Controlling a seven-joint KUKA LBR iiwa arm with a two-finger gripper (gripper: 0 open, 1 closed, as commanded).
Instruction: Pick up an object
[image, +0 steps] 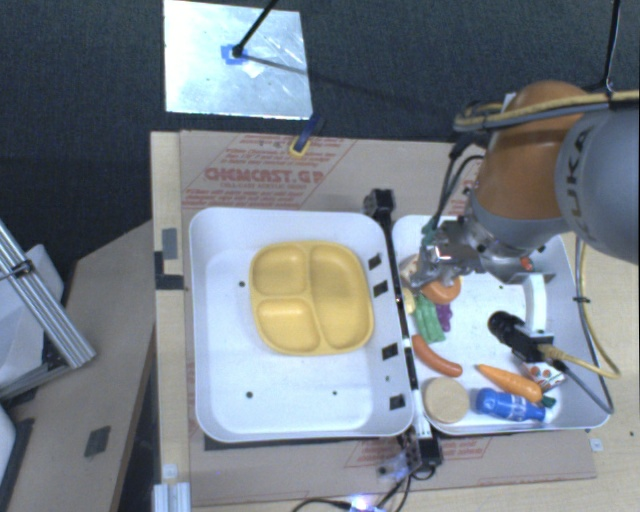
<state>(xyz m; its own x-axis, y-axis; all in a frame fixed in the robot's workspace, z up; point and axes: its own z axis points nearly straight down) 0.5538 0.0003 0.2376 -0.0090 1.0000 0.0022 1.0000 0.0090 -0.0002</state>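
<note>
I see the jaws (432, 262) low over the right bin (560, 300), at its ten o'clock corner, above a smooth orange toy (443, 291); I cannot tell how far they gape. A glossy yellow divided plate (305, 298) sits in the left bin (220, 330). Printed cardboard (265, 172) covers the pale worktop (110, 330); dark carpet (80, 110) lies beyond.

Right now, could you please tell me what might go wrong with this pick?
The tool sits low in the crowded right white bin, above a round orange toy and green ridged piece lying close together; it might catch both, or neither. It is also near the black divider, risking a bump.
</note>
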